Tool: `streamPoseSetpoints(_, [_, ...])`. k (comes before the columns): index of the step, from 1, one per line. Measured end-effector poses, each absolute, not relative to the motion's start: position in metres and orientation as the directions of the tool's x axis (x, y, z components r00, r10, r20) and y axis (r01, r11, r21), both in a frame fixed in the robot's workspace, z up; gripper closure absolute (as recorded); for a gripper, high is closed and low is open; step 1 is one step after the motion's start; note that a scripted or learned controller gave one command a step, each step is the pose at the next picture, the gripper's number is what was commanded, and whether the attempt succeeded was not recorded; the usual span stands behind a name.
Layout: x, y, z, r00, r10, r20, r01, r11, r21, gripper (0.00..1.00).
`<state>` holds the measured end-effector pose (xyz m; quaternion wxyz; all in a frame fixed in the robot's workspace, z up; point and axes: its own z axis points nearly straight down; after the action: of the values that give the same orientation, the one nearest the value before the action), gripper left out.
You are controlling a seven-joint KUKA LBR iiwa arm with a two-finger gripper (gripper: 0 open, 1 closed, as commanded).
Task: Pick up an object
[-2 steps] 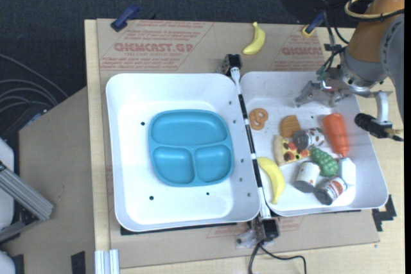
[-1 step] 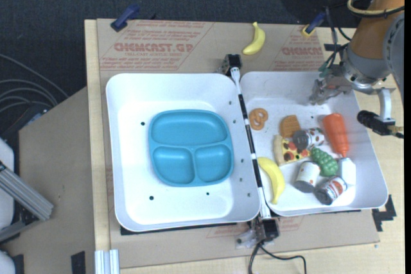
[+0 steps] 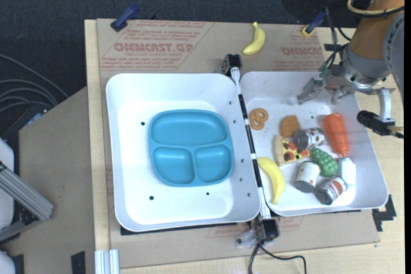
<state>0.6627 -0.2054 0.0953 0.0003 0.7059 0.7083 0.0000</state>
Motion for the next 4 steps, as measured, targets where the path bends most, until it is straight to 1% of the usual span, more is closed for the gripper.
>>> streamPoseSetpoints(1, [0.667, -0.204, 0.085, -0.002, 1.0, 0.0, 1.0, 0.002, 0.0, 0.0])
streamPoseSetpoints(2, [0.668, -0.203, 0.096, -0.003, 1.0, -0.002, 1.0, 0.003, 0.002, 1.0])
streamPoseSetpoints(3, [0.667, -0.203, 0.096, -0.003, 1.0, -0.002, 1.0, 0.003, 0.002, 0.0])
streamPoseSetpoints(4, [0.666, -0.201, 0.085, -0.001, 1.0, 0.0, 1.0, 0.001, -0.001, 0.0])
